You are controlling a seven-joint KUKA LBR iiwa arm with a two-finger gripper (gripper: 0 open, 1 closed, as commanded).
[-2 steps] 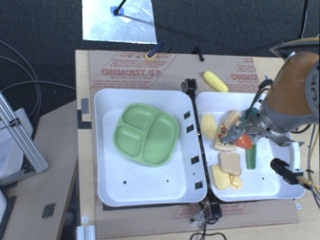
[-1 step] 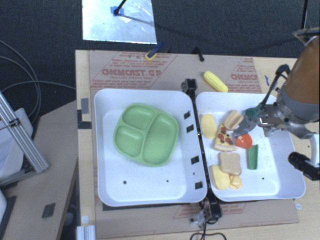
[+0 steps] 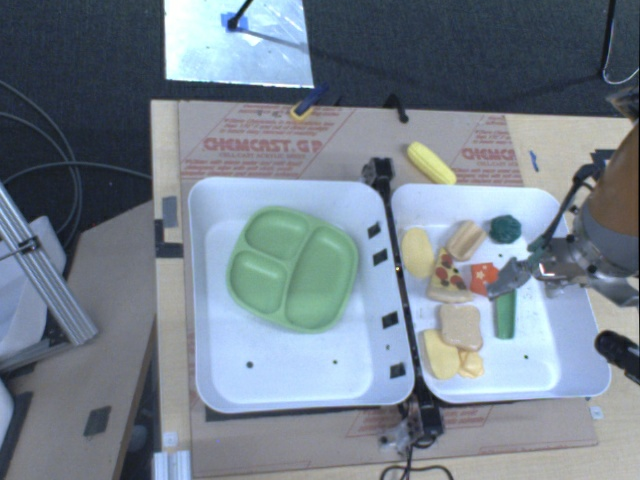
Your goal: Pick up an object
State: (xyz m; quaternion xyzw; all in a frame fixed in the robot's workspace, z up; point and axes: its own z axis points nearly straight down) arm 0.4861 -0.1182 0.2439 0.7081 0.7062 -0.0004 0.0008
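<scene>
- The counter (image 3: 250, 133) carries 2 shallow white bins side by side; the left bin (image 3: 215, 368) holds a green 3-compartment plate (image 3: 293, 268), and no toy food lies on it.
- The right bin (image 3: 575, 358) holds all the candidate objects, clustered toward its left half, so nothing appears to have been lifted out yet.
- The arm (image 3: 612, 218) reaches in from the right, and its jaws (image 3: 520, 271) sit low over the middle of the right bin.
- I cannot tell whether the jaws are wide, narrow or closed on something; their tip overlaps the pile.
- Nearest the tip are an orange-red block (image 3: 483, 278) and a green stick-shaped piece (image 3: 504, 314), both seemingly resting on the bin floor.
- Further left lie a pizza slice (image 3: 448, 278), a pale yellow piece (image 3: 417, 251), a bread slice (image 3: 461, 325) and a bun (image 3: 465, 238); a dark green lump (image 3: 505, 228) sits at the far side.
- A yellow corn cob (image 3: 431, 163) lies outside, on the counter beyond the right bin.
- Judgement: the approach looks done; closing, lifting and proof of a hold are left.
</scene>
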